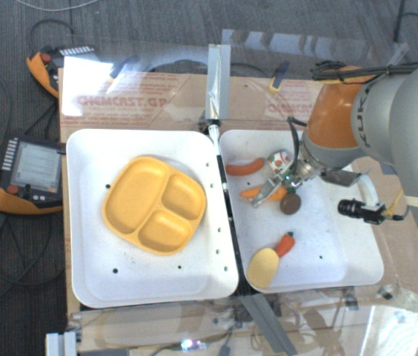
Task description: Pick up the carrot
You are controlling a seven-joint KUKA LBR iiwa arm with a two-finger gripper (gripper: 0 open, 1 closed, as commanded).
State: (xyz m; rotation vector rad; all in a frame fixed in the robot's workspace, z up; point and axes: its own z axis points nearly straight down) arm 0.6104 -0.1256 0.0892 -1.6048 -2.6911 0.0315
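The fingers (270,189) sit over the carrot (252,193); a sausage (244,167) and brown ball (290,204) crowd close. Their spread I cannot tell.

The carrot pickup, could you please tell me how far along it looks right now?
Done: the end effector is down in the right bin, at the carrot. In hand: lining up on the carrot, which lies on the bin floor. I cannot tell if it is gripped. Left: securing it and lifting it clear.
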